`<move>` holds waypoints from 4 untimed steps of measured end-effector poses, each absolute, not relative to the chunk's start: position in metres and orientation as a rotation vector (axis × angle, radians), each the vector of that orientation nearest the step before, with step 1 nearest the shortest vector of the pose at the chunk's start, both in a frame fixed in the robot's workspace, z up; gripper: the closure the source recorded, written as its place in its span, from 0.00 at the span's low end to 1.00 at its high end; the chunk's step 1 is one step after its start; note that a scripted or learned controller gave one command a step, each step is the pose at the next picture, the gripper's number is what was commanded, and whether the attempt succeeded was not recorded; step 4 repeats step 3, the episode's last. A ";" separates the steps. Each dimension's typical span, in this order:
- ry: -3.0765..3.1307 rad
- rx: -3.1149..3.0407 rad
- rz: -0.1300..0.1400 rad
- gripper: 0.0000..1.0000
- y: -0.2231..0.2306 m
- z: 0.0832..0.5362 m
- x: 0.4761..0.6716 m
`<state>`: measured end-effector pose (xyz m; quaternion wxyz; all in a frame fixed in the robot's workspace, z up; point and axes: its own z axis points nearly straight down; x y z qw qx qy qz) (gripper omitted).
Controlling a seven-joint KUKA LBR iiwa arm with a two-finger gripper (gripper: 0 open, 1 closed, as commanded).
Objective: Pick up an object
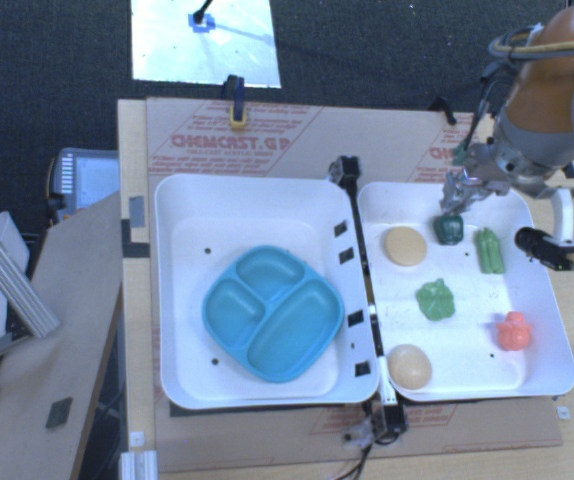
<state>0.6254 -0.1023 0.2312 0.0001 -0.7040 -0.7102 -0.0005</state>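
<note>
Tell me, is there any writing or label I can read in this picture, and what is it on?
"CHEMCAST GP", in red, on the brown sheet under the bins, above the left bin.
More red print on the same sheet near the gripper, partly covered; not readable.
Faint red print on the sheet's front edge, below the bins; too blurred to read.

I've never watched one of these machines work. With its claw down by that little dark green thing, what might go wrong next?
1. The tool sits right at the dark green object, near the right bin's back wall; a poor grip could leave it behind.
2. The tan round piece and the light green stick lie close on either side, so the tool may nudge them.
</note>
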 end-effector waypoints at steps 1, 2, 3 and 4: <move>-2.232 -2.210 -0.003 1.00 -0.045 0.238 0.609; -2.231 -2.210 -0.001 1.00 0.009 0.229 0.590; -2.232 -2.210 -0.004 1.00 0.062 0.237 0.588; -2.232 -2.210 -0.004 1.00 0.062 0.237 0.588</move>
